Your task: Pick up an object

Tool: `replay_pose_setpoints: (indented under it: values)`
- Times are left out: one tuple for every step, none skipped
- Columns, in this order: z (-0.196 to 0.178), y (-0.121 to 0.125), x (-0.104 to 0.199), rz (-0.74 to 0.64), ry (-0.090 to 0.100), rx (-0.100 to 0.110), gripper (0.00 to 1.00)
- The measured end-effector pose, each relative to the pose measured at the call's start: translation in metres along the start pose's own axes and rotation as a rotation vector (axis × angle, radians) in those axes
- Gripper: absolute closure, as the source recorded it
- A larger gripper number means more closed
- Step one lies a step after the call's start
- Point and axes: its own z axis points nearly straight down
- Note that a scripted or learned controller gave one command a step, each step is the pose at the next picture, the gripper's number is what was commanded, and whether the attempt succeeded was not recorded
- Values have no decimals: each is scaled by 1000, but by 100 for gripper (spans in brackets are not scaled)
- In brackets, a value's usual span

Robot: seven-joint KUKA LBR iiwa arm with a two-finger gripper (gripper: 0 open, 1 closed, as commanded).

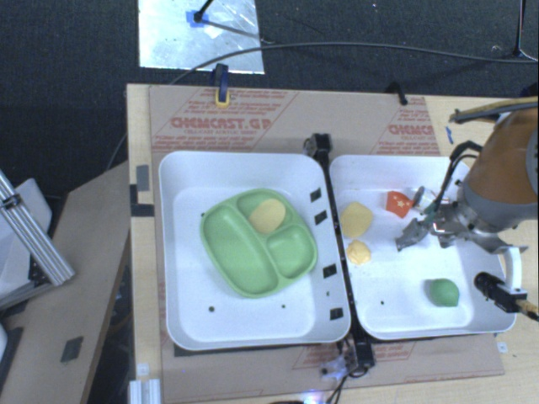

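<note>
Objects lie loose in the right bin (396, 331): two yellow lumps (357, 219), a red piece (398, 203), a green ball (443, 292). Gripper (410, 236) hovers between them; its jaws' spread cannot be told.

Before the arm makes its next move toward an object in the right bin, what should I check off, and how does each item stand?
1. Tool is over the right bin, where the loose objects lie: ok.
2. Tool holds something: cannot tell; nothing visibly sits between its fingertips.
3. Nearest target, the red object, lies just up and left of the tool, apart from other objects: ok.
4. The two yellow pieces lie close together near the bin's left wall; a clean single grasp is doubtful: not ok.
5. Green object sits alone, open space around it: ok.
6. Green plate in the left bin carries a yellow piece, out of the arm's path: ok.
</note>
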Motion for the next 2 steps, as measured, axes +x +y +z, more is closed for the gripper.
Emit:
replay_pose_setpoints:
  values:
    - [50,0,0,1,0,0,0]
    - [37,2,0,1,-2,-6,100]
